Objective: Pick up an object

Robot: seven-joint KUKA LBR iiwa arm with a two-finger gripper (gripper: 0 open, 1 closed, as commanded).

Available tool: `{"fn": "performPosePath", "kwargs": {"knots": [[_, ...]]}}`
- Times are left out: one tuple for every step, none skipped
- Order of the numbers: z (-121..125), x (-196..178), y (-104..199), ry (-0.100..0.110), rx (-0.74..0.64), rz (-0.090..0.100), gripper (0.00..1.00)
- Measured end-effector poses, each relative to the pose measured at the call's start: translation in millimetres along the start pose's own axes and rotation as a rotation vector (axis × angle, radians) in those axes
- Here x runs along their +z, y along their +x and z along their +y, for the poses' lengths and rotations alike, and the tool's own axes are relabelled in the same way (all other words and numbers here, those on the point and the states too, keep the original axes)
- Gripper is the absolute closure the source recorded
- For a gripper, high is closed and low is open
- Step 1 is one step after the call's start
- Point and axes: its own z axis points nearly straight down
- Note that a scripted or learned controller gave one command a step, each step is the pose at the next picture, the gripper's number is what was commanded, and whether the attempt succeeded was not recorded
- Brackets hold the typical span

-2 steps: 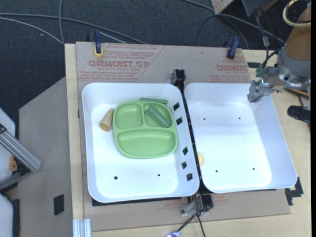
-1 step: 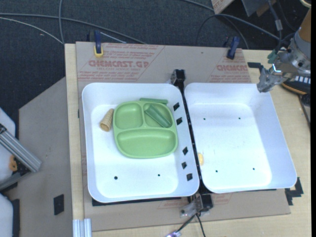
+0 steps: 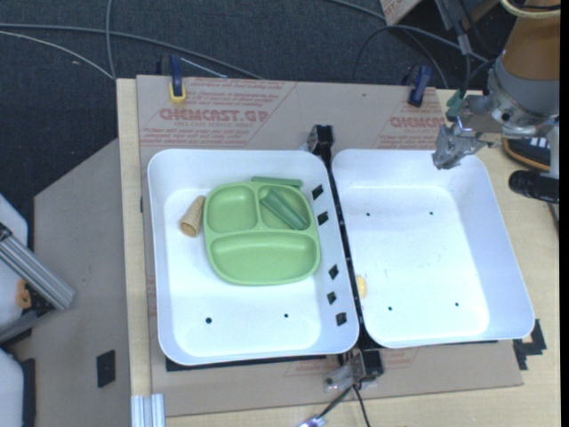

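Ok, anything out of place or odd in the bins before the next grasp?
One thing: a small yellowish bit sits wedged at the divider between the bins, against the right bin's left wall rather than on a floor. The green divided plate, the green piece on it and the cone-shaped object beside it look normal.

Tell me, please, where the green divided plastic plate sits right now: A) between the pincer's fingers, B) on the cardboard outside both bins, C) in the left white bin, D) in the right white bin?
C: the green divided plastic plate lies flat in the left white bin, beside a small tan cone, far from the pincer at the right bin's far corner.
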Motion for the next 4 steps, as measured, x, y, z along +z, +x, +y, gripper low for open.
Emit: {"fn": "performPosePath", "kwargs": {"knots": [[-1, 1, 54, 0.001, 0.0, 0.0, 1.0], [-6, 14, 96, 0.002, 0.001, 0.0, 1.0], [-23, 26, 155, 0.003, 0.001, -0.001, 1.0], [-25, 40, 199, 0.004, 0.002, -0.001, 1.0]]}}
